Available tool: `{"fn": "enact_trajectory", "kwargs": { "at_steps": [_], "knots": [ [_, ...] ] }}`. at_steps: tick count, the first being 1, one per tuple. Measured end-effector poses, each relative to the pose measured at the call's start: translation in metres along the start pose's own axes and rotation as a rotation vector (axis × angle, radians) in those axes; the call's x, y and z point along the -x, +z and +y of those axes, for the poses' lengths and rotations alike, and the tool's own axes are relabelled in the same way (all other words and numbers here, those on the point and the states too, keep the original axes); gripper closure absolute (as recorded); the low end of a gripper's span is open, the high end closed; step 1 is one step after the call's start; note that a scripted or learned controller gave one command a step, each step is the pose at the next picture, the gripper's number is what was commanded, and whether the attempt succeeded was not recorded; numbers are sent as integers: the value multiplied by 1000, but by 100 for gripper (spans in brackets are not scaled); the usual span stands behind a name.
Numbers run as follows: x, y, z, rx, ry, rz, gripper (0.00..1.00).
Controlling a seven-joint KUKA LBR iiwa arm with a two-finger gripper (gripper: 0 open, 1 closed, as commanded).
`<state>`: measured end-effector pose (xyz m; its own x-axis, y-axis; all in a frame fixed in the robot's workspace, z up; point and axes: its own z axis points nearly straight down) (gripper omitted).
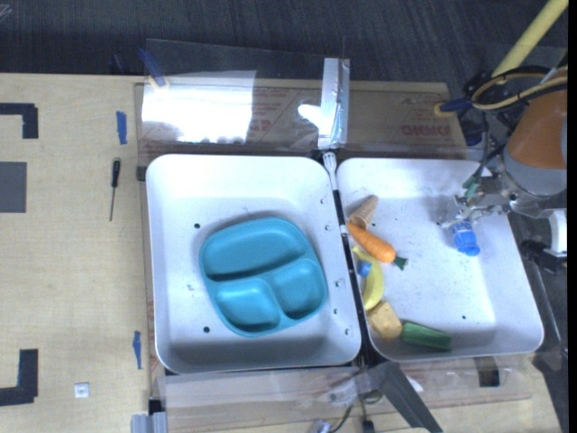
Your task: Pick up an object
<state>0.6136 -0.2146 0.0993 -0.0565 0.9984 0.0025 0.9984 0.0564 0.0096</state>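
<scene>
Blue divided plate [261, 276] in the left bin [171, 197], then carrot [372, 242], banana [371, 282] and green vegetable [425, 336] along the right bin's [505, 314] near-left side, then gripper [467, 216] over it, fingers narrowly closed on a small blue object [465, 239].

arm: enters from right (orange band visible) | gripper [471, 207]: pointing down
</scene>
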Motion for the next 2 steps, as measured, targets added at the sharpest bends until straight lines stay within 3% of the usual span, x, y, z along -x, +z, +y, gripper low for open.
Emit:
{"fn": "enact_trajectory", "kwargs": {
  "at_steps": [1,2],
  "knots": [
    [-20,-104,48,2,65,-6,100],
    [-53,-146,59,-5,370,-6,100]
  ]
}}
